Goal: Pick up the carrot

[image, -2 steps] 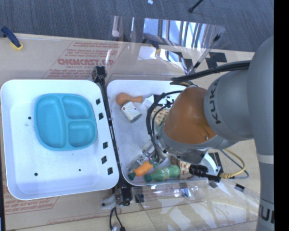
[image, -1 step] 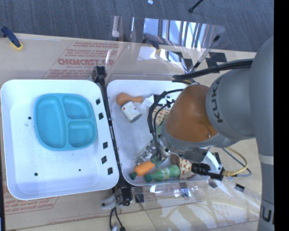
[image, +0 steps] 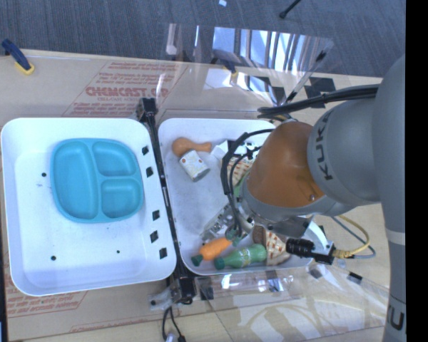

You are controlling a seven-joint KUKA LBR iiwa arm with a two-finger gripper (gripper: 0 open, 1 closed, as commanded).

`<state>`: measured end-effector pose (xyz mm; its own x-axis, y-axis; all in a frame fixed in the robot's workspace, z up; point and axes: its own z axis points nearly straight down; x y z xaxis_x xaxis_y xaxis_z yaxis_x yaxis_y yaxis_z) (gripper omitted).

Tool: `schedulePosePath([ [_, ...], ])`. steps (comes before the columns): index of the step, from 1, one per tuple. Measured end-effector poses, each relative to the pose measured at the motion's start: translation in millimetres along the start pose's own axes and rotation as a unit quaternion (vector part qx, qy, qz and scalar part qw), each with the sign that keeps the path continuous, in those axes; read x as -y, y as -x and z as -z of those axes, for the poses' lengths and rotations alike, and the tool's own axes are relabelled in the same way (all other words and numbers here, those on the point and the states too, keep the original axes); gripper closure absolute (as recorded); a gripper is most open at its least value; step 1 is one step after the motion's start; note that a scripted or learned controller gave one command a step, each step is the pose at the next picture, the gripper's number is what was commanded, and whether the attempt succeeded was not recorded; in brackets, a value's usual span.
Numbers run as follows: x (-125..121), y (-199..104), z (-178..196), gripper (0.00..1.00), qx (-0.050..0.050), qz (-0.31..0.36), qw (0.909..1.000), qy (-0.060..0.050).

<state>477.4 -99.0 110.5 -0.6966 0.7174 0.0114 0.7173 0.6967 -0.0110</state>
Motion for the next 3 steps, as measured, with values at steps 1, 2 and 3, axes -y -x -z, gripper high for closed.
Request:
schedulePosePath([
  [1,-0.6,0.2,9.6,1.0,-0.001,0.005,1.0,-0.001],
  [2,-1.3,0.5,19.2,1.0,-0.001,0.011,0.9999,-0.002],
  [3,-1.3,0.4,19.1,0.0,-0.001,0.011,0.9999,-0.003],
])
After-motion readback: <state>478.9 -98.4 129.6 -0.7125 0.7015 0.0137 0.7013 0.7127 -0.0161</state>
